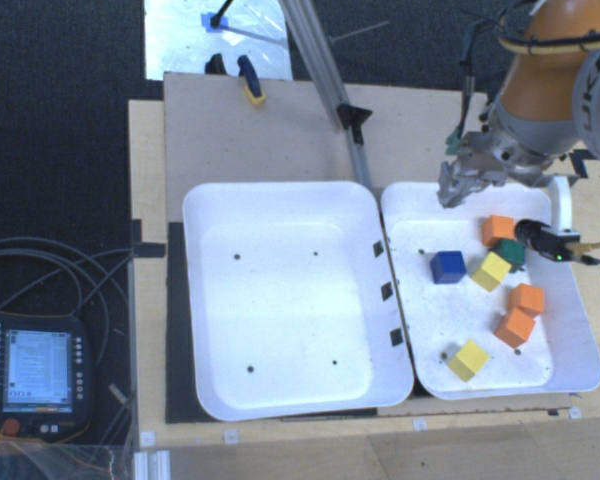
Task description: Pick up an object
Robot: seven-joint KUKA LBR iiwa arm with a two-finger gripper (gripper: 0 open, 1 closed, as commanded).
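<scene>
The gripper (453, 194) hangs over the far rim of the right bin (570, 368), its metal fingers pointing down; nothing shows between them, and I cannot tell whether they are spread or pressed together. Above it the arm (555, 63) bulges in a smooth orange dome over grey casing, with black cables looped at its side.

The right bin is a shallow white tray with rounded corners and a faintly speckled floor. In it lie small hard-edged cubes: a blue block (447, 266) near the middle, closest to the gripper but apart from it; a yellow block (491, 270) just to its right; an orange block (498, 230) toward the far wall, beside a green block (512, 253) partly hidden under a black cylindrical fitting. Two more orange blocks (521, 313) sit touching each other near the right wall, and another yellow block (469, 359) rests alone near the front rim.

The left bin (205, 228) is the same smooth white shape, with a few dark dots on its floor. Both rest on a flat tan board (280, 133). A pendant (35, 373) with a lit screen lies at lower left among black cables.
</scene>
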